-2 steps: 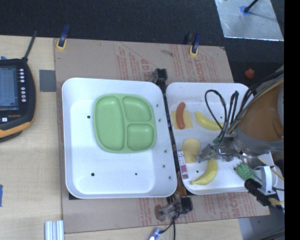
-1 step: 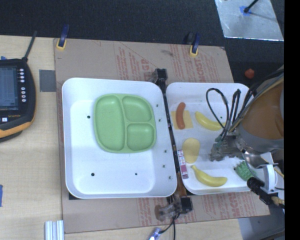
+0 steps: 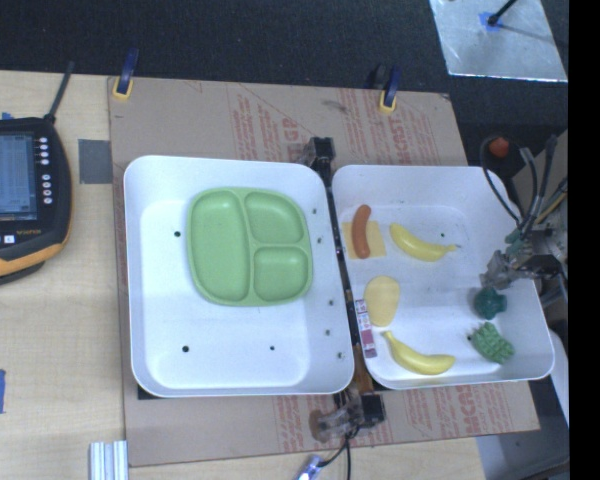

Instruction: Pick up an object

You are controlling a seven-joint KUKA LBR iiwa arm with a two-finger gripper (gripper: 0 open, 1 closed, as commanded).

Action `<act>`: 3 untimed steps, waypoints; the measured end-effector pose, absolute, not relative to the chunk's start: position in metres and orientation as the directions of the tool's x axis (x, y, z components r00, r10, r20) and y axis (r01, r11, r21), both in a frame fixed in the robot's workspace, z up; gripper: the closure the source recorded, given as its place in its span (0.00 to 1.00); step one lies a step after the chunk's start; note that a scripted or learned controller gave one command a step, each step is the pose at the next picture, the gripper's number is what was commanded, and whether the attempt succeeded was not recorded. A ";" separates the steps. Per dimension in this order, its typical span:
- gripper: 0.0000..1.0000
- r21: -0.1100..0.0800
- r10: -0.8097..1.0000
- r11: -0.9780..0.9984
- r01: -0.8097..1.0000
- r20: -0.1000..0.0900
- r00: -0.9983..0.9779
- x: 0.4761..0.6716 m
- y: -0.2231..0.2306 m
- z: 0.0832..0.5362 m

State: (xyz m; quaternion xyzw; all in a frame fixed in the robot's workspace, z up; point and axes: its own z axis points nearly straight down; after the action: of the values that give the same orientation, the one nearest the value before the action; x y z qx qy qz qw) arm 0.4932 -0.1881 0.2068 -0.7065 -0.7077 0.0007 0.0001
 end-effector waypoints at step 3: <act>0.00 -0.002 1.000 0.004 1.000 0.000 -0.004 0.617 -0.111 0.103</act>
State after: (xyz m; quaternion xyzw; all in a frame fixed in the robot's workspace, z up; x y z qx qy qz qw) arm 0.6174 -0.1108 0.1033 -0.7056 -0.7086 0.0006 0.0007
